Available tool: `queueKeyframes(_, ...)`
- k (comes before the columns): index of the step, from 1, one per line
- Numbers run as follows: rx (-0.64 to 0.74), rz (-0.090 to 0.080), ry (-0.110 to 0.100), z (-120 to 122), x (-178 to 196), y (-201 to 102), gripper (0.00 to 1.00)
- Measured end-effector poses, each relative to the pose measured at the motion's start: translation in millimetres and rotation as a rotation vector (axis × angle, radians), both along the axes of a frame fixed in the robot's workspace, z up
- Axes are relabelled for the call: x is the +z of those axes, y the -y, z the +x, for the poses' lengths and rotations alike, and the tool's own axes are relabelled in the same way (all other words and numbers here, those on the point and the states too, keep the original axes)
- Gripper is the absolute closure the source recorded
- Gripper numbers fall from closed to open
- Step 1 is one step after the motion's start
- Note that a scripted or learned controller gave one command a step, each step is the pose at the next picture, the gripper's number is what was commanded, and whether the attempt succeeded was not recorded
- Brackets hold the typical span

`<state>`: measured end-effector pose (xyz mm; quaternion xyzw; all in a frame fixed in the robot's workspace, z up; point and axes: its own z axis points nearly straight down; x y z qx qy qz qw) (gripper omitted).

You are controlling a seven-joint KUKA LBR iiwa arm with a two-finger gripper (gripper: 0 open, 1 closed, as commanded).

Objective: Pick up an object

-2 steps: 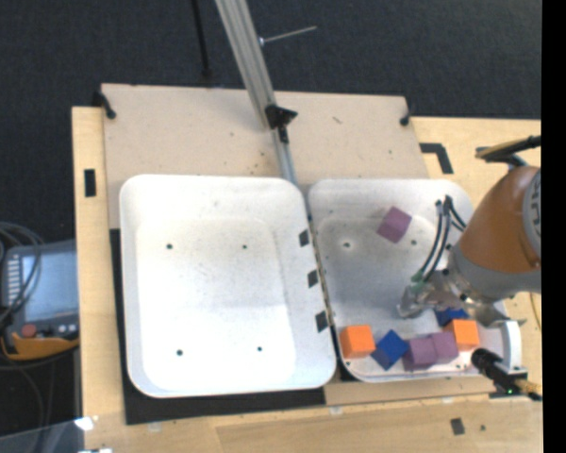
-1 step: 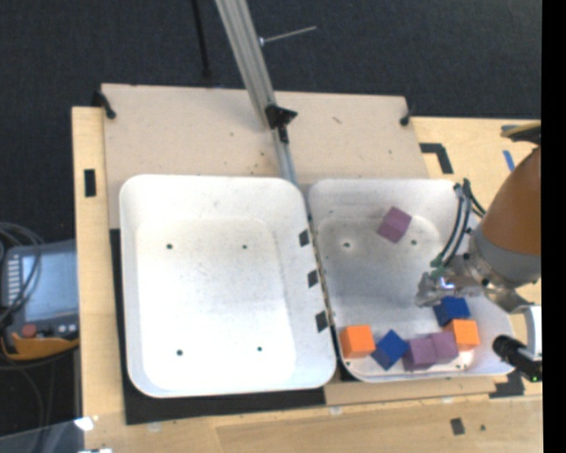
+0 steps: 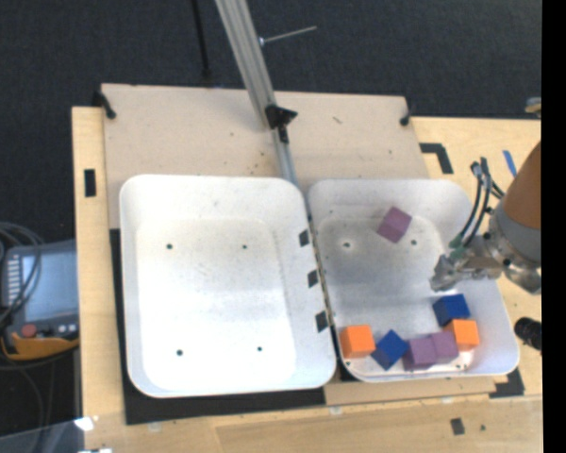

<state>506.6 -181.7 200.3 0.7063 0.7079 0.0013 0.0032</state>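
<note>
Blue cube (image 3: 451, 308) sits in the right bin (image 3: 358, 206) just below and beside the tool (image 3: 450, 272), nearest of the blocks; whether the tool is spread or pressed together, I cannot tell.

Lighting: even, diffuse, overhead — moderately bright. Two shallow white plastic bins, left (image 3: 217, 281) and right (image 3: 410, 281), read near-overexposed, with faint grey shading in their floors. Dark carpeted floor (image 3: 75, 26) falls almost to black, detail lost. Shadows: short, soft, close under the small coloured foam blocks (image 3: 410, 343). Sharpness: low throughout — soft edges, coarse resolution. Slanting aluminium pole (image 3: 245, 50) shows a mild sheen.
</note>
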Motion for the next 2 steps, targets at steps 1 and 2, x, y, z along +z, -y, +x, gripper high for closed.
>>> queueKeyframes(1, 0.002, 0.000, 0.001, 2, 49, 1, 1.00)
queueKeyframes(2, 0.006, 0.004, -0.004, 1, 58, -52, 1.00)
